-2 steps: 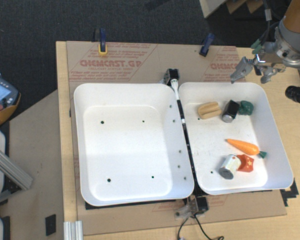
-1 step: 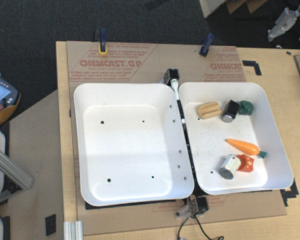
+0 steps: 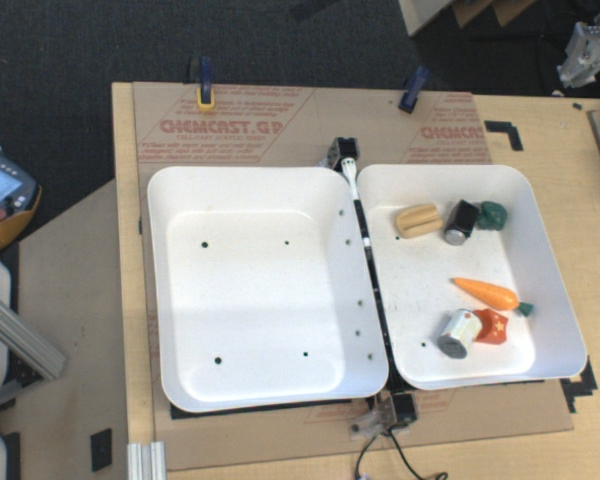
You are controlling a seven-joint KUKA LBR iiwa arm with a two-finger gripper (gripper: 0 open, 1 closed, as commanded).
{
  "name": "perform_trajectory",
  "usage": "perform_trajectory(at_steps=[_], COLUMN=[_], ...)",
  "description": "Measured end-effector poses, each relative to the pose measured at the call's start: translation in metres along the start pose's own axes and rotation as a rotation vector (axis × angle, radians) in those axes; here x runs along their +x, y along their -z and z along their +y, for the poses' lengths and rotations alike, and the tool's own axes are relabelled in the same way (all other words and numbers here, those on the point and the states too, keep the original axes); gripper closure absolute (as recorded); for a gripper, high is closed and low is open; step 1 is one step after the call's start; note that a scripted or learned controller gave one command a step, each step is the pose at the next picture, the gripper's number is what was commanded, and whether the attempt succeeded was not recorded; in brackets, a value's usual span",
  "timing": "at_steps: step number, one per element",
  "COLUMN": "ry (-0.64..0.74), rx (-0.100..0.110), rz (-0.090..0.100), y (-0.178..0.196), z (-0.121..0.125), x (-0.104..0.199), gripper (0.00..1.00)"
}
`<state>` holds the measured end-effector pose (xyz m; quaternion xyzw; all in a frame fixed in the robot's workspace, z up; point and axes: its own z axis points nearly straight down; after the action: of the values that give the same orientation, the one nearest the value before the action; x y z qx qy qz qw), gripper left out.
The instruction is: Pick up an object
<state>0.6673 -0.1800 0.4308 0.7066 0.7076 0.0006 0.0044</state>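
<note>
While every object rests in the right shallow white bin (image 3: 545,268), including the orange plastic carrot (image 3: 486,292) and tan bread roll (image 3: 417,220), nothing appears lifted; I cannot tell the end effector's state.

A brown board-covered bench (image 3: 280,118) bears two white bins (image 3: 255,368) side by side, touching.

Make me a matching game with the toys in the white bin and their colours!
Things:
1. carrot
2. bread roll
3. round lump by the dark can
4. block by the silver can

Colours:
a. green
b. red
c. orange
d. tan

Pairs: 1-c, 2-d, 3-a, 4-b
</note>
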Motion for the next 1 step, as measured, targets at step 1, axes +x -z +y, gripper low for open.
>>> perform_trajectory(at_steps=[1], ry=[0.004], rx=[0.009], rz=[0.008], y=[-0.0115], z=[-0.0005], x=[0.0572], gripper=[1.00])
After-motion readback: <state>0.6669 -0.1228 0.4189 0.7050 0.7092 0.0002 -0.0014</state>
